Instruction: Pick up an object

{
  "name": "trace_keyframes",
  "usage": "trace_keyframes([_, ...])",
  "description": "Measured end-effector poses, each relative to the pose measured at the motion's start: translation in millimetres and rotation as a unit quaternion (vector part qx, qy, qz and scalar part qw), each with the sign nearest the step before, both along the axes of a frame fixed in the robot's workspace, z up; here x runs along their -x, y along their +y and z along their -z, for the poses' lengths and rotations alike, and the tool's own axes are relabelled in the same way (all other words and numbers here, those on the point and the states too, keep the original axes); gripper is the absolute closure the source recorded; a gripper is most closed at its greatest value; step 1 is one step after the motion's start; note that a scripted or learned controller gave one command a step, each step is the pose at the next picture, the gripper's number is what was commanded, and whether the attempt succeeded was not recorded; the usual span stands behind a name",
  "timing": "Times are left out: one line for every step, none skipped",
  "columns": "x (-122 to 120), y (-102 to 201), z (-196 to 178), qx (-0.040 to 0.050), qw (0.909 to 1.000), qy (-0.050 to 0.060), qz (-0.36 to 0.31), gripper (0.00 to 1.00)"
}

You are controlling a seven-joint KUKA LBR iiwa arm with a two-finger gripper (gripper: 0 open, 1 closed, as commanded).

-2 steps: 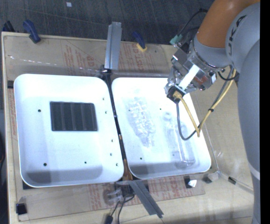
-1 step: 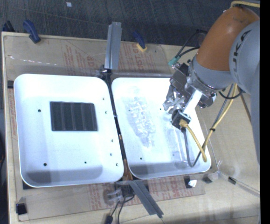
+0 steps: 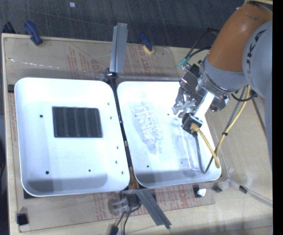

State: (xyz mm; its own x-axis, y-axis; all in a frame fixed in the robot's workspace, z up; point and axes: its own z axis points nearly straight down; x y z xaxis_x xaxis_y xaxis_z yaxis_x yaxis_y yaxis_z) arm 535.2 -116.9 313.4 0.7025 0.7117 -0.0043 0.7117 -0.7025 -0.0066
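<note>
Clear, crinkled plastic object (image 3: pixel 148 126) lies mid right bin (image 3: pixel 131 146), left of the gripper (image 3: pixel 184 112), whose state we cannot tell; we judge it light, flimsy, slippery, best pinched across 1 raised fold.

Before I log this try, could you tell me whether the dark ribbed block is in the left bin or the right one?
In the left bin: the dark ribbed block lies flat on its floor, well apart from the gripper above the right bin.
</note>
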Motion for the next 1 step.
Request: trace_keyframes([-0.5, 0.5, -9.3, -0.0003, 1.0000, 0.001, -0.003, 1.00])
